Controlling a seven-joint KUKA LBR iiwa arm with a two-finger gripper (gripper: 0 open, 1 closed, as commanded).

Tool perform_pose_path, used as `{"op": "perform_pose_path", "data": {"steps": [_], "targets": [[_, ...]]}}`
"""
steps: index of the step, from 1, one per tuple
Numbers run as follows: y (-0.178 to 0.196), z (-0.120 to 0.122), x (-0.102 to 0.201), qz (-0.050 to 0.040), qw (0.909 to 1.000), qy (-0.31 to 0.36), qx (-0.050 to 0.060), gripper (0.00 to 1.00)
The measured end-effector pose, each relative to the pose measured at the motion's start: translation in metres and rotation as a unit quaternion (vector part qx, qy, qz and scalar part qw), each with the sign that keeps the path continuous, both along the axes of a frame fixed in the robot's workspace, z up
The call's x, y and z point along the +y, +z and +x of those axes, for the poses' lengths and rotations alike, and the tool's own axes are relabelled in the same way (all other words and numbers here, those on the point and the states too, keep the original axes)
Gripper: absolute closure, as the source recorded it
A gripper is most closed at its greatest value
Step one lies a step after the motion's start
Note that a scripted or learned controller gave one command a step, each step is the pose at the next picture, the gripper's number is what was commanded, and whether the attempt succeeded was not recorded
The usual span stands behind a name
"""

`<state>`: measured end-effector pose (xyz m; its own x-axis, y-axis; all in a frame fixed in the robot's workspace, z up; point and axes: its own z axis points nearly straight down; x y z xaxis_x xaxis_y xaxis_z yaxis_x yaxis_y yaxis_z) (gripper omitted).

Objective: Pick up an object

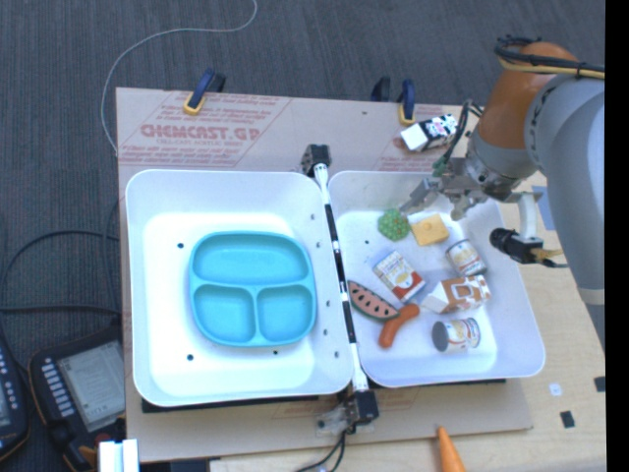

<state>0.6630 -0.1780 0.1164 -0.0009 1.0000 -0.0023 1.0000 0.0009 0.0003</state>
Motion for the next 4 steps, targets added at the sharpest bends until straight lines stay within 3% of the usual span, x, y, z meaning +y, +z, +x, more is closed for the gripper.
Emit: {"op": "perform_pose_path", "data": {"steps": [1,2,3,4], "targets": [[-0.026,-0.048,0.019,-0.0011,1.0,-0.001,-0.006,0.0],[-0.015,-0.047,0.02,-0.0001,1.0,-0.001,-0.007,1.0],[-0.015,-0.047,0.02,0.0001,1.0,-0.001,-0.006,0.0],[-0.006,-0.047,0.02,-0.0002,1.0,-0.001,-0.006,1.0]]}}
